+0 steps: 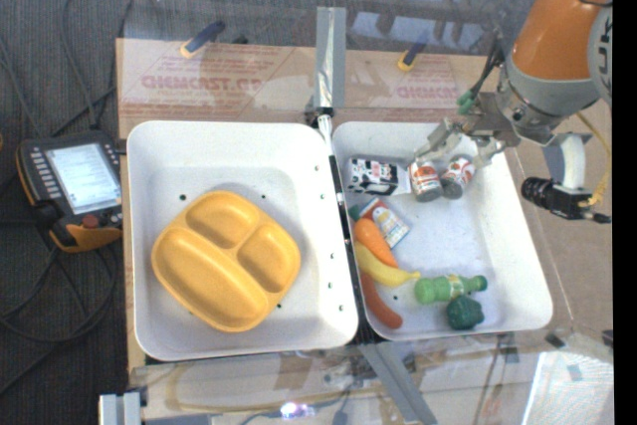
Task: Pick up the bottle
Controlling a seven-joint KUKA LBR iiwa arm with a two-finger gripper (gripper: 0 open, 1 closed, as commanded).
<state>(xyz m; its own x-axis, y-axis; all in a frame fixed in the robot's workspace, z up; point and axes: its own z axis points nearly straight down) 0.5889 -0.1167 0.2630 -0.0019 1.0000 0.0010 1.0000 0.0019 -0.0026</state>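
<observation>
Your gripper (460, 136) sits over the far edge of the right bin (526, 244), and its metal fingers blur into the two small cans (440, 178) just below them, so you cannot tell whether the jaws are apart or together. Nothing is visibly held between them. The arm's orange band (562, 25) and grey wrist cover the bin's far right corner and are cut off at the picture's edge.

The bottle (450, 288), green and lying on its side, rests well below the jaws near the bin's front wall, touching a dark green broccoli-like piece (464, 313). Left of it lie a banana (386, 270), a carrot (370, 236) and a reddish piece (381, 304), crowded along the divider. Bare floor lies between the cans and the bottle. A black-and-white carton (373, 175) sits left of the jaws. The left bin (159, 154) holds a yellow tray (227, 259).
</observation>
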